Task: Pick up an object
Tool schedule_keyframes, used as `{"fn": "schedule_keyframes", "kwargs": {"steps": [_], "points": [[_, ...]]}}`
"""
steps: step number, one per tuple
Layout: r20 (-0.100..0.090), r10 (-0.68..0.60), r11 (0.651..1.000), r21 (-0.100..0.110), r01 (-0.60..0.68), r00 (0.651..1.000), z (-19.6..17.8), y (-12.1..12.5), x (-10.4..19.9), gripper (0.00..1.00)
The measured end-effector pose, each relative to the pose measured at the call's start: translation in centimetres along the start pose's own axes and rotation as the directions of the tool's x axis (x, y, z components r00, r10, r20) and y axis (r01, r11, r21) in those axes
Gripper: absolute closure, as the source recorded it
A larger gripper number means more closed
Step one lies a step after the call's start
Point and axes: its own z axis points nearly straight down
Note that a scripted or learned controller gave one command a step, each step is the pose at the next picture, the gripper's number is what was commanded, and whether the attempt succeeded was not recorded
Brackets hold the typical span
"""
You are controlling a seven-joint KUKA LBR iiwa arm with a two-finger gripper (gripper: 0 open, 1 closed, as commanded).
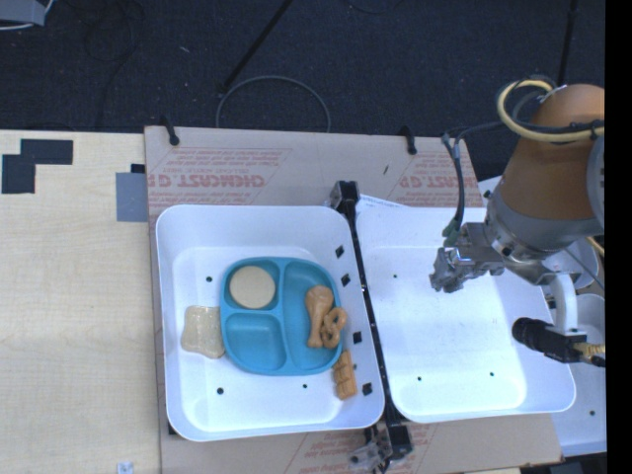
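Observation:
A blue divided tray (pixel 259 349) lies in the left bin (pixel 188 235). A round tan disc (pixel 251 286) sits in the tray's upper left section. A tan pretzel-like piece (pixel 324 316) rests in its right section. A pale bread-like piece (pixel 202 331) lies on the bin floor left of the tray, and a small brown piece (pixel 344 375) lies by the tray's lower right corner. My gripper (pixel 446 273) hangs over the upper middle of the right bin (pixel 533 398), well away from all these objects, with nothing visible in it.
A black divider (pixel 357 294) with clips runs between the two bins. Cardboard (pixel 257 171) lies under the bins' back edges. A black handle-like part (pixel 548 339) juts in at the right bin's right side. Light wooden bench (pixel 69 314) stretches to the left.

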Motion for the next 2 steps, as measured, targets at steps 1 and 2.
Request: {"fn": "schedule_keyframes", "kwargs": {"steps": [1,2], "points": [[0.0,0.0,1.0,0.003,0.0,1.0,1.2,-1.8,5.6,1.0],[0.001,0.001,1.0,0.002,-0.001,1.0,1.6,-3.4,10.1,1.0]]}}
